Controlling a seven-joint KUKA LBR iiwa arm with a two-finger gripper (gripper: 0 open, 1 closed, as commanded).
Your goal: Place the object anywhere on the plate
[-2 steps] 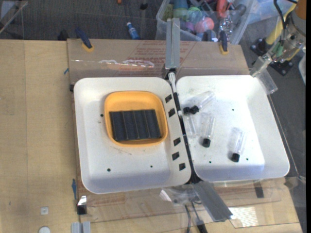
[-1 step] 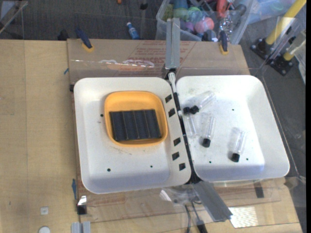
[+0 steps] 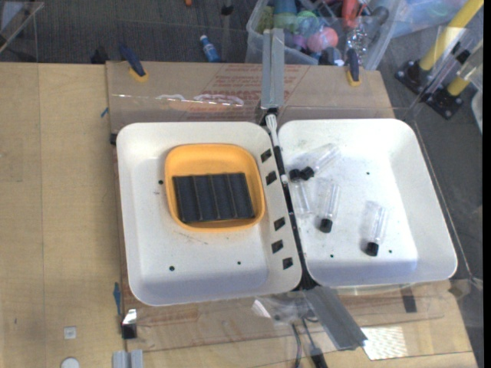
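An orange square plate [image 3: 184, 158] sits in the left bin [image 3: 146, 251]. A black ribbed rectangular object [image 3: 213, 197] lies flat inside the plate, covering most of its floor. In the right bin [image 3: 399, 259] lie several clear plastic vials with black caps: one near the divider at the top [image 3: 314, 163], one in the middle [image 3: 327, 202], one toward the right [image 3: 374, 225].
A row of black clips [image 3: 275, 198] runs along the divider between the bins. A clear tub of colourful toys [image 3: 322, 14] stands behind the bench. Tape strips and a grey bracket [image 3: 334, 324] lie at the front edge.
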